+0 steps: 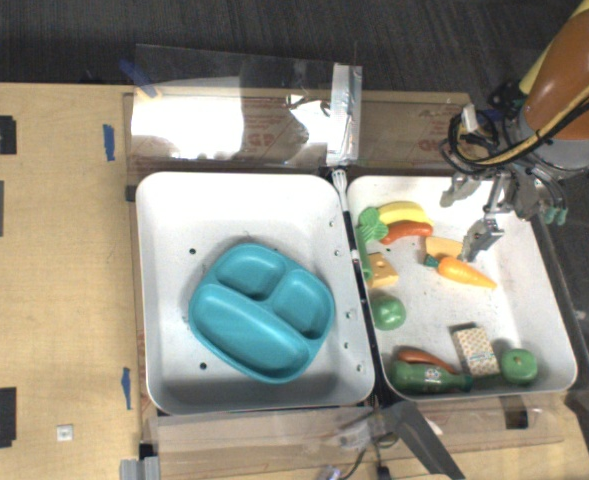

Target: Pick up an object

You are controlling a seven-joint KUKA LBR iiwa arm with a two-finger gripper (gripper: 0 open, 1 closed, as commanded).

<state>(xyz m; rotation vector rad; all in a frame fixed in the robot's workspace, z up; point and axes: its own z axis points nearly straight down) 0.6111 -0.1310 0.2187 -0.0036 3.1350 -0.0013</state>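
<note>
The carrot (461, 269) is lying on the floor of the right bin (544, 298), tilted with its green top toward the bin's middle and its orange tip pointing right. The gripper (482, 236) is hanging just above and beside the carrot's upper end; its fingers are standing slightly apart and nothing is sitting between them, so it is gripping nothing. The arm (564, 68), with its orange band, is reaching in from the upper right, black cables looping around the wrist. To the carrot's upper left a banana (404, 211) is resting against a red pepper (406, 231), with a green leafy piece (371, 224) touching them on the left. Between the pepper and the carrot a pale wedge (441, 246) is lying. Lower along the bin's left wall a yellow block (381, 269) is sitting above a green ball (388, 313). Along the near wall a green bottle-like toy (429, 375) is lying on its side with a reddish piece on top of it, a speckled tan block (474, 350) is lying beside it, and a green apple (518, 365) is sitting near the right corner. The left bin (164, 218) is holding a teal divided tray (262, 310), lying at a slant. Behind the bins a clear plastic sheet (244, 108) is catching glare.
</note>
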